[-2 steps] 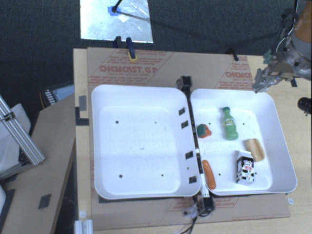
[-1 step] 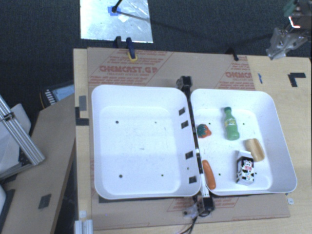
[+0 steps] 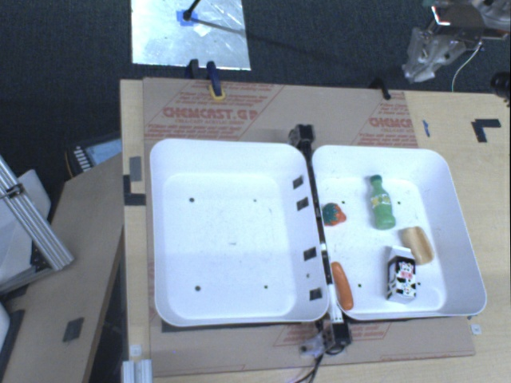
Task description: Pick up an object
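the table [image 3: 263, 106] is carrying two white bins, the left bin [image 3: 223, 230] and the right bin [image 3: 447, 214]. in the right bin are lying a green bottle [image 3: 382, 203], a milk carton [image 3: 403, 278], a bread piece [image 3: 417, 243], a carrot [image 3: 342, 285] and a strawberry [image 3: 333, 213]. the claw [image 3: 423, 54] is hovering beyond the bins at upper right.

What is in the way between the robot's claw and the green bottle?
Nothing visible. The gripper is up past the bench's far right corner, and the green bottle lies in the right bin with open space above it. The bread roll and strawberry lie apart from it.
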Tool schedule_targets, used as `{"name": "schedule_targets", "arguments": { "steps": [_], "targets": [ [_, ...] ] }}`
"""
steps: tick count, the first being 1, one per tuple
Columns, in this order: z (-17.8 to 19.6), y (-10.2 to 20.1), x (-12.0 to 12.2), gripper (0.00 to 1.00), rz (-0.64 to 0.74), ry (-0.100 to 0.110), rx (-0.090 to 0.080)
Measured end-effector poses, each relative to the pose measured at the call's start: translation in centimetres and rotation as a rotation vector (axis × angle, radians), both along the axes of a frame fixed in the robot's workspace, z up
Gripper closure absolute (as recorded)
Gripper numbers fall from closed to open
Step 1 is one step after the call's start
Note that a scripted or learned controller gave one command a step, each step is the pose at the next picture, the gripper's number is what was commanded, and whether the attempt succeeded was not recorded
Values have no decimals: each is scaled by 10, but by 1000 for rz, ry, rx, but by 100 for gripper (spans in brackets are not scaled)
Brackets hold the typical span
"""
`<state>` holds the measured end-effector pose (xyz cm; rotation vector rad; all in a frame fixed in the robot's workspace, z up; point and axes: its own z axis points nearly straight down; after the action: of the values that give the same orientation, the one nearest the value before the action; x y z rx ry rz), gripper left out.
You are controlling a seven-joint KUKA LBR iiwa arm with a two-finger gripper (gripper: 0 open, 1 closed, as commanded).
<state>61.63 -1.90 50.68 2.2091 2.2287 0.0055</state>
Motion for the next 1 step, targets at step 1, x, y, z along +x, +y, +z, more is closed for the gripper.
{"name": "schedule_targets", "arguments": {
  "steps": [1],
  "targets": [
    [-175,31,15,100,-1,18,1]
  ]
}}
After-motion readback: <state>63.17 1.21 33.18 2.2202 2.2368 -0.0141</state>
